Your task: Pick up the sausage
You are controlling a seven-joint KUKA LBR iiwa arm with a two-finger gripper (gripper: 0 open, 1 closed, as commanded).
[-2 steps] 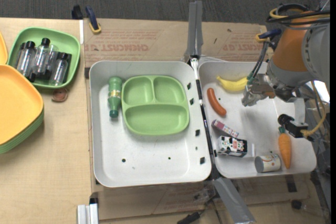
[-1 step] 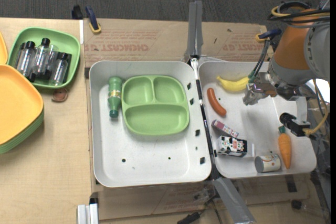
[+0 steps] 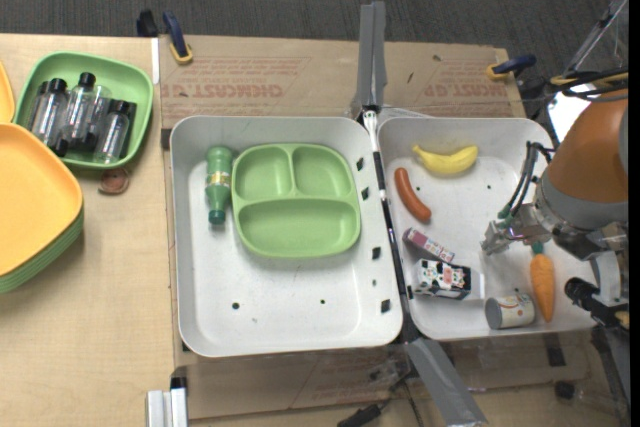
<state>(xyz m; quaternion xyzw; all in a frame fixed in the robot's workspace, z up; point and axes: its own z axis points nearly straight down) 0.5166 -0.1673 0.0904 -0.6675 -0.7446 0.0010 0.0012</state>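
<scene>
1. The sausage [image 3: 412, 194] lies at a slant by the left wall of the right bin [image 3: 455, 320], below the banana [image 3: 446, 158].
2. My gripper [image 3: 510, 235] hangs well right of it, near the carrot [image 3: 541, 285]; how wide it stands, I cannot tell.
3. The sausage looks light, smooth and rounded, probably slippery: I'd pinch across its middle.

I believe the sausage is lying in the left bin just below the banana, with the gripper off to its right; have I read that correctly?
Not quite: the sausage lies in the right bin, not the left one. The rest holds: in the camera view it sits just below the banana, and the gripper is off to its right, near the carrot.
</scene>
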